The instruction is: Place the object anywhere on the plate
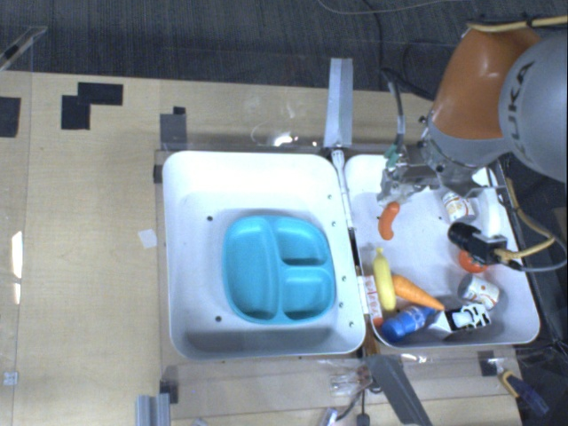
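The arm (pixel 497 78) comes in from three o'clock and bends over the right bin (pixel 524 327), its orange band at the upper right. The gripper (pixel 397 183) hangs over that bin's ten o'clock corner, close to the divider between the two bins. Just below its tips, toward six o'clock, is a small orange-red sausage (pixel 387 220), standing roughly upright with its top end at the fingers. Whether the tips actually pinch it, or how wide they stand, cannot be told from this angle.

The left bin (pixel 177 238) carries the blue plate (pixel 280 267), a three-compartment tray lying flat near the bin's centre, with nothing on it. The sausage is at about two o'clock from the plate, across the divider and well apart from it.

Lower in the right bin, a yellow banana (pixel 382 278) lies along the left wall. A carrot (pixel 417 292) slants away from it toward four o'clock, and a blue bottle (pixel 406 322) sits just beneath the carrot at six o'clock. Small cans (pixel 457 207) and other bits lie along the bin's three o'clock side.
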`<state>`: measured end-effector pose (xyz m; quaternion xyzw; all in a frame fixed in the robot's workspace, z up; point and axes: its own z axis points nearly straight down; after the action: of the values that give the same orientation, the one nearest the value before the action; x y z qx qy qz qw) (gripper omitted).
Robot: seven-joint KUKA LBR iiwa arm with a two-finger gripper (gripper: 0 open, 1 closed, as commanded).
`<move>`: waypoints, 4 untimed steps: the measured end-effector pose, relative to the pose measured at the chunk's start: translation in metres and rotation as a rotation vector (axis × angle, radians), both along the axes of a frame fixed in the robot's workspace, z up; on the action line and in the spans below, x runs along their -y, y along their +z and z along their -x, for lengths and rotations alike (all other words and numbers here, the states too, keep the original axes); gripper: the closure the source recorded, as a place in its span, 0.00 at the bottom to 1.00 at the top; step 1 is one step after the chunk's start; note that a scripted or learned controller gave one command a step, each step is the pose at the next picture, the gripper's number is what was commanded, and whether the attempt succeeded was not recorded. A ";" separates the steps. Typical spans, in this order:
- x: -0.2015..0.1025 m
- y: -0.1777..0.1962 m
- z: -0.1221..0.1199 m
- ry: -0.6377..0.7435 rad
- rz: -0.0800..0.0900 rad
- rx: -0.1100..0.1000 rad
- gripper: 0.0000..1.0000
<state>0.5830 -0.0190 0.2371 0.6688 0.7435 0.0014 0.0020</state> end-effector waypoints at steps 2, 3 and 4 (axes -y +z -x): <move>-0.075 0.013 0.025 0.044 -0.001 0.000 1.00; -0.069 0.143 -0.020 -0.078 -0.002 0.003 1.00; -0.115 0.071 0.036 -0.045 -0.001 -0.002 1.00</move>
<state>0.5468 0.0956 0.3084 0.6853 0.7282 0.0011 0.0008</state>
